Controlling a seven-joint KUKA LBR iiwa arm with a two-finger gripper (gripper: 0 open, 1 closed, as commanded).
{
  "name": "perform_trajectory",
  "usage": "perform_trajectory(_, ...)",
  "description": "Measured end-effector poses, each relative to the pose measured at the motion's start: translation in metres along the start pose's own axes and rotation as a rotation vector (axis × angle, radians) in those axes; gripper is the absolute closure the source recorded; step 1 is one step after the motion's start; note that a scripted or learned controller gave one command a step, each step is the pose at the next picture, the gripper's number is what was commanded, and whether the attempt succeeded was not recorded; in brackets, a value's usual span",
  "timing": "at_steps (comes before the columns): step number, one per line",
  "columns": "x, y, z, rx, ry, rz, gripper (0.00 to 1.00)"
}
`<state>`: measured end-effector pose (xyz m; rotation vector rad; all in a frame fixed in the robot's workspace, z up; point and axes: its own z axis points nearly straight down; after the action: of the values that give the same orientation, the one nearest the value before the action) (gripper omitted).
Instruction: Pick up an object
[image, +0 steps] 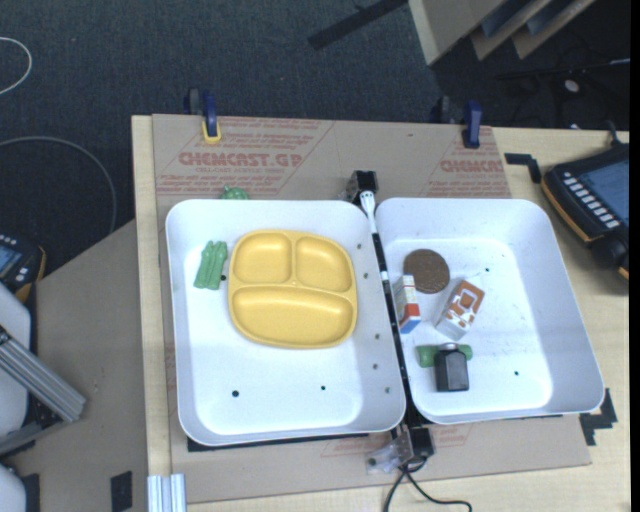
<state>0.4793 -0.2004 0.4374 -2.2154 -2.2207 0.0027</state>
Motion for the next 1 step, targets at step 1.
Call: perform_trajectory(1,0.0631,0.0008,0.0052,-0.003,0.0,-0.005,1.0)
